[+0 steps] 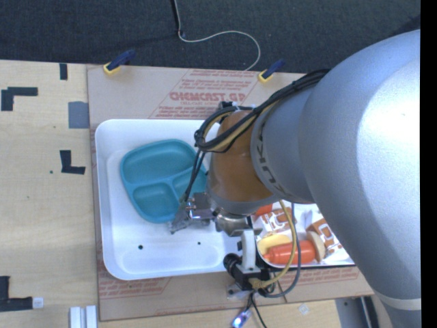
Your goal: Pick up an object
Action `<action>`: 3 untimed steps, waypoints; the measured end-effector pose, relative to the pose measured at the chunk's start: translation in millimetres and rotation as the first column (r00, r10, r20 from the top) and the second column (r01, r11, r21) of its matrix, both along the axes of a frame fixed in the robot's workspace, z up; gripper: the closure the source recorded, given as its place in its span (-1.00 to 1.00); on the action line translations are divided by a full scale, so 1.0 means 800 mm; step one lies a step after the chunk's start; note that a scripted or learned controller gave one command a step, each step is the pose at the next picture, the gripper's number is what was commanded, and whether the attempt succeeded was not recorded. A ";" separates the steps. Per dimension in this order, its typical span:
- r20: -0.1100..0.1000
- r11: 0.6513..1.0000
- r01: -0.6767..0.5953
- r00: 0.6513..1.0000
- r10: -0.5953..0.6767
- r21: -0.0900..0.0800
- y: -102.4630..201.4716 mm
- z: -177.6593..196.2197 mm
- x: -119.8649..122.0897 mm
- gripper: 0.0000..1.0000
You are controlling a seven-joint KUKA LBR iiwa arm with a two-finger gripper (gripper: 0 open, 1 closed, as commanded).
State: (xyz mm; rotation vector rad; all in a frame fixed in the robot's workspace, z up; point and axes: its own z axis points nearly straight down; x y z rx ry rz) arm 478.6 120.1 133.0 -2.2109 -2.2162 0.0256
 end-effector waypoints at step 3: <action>0.015 1.000 -0.003 1.000 0.003 0.002 0.144 0.235 0.004 1.00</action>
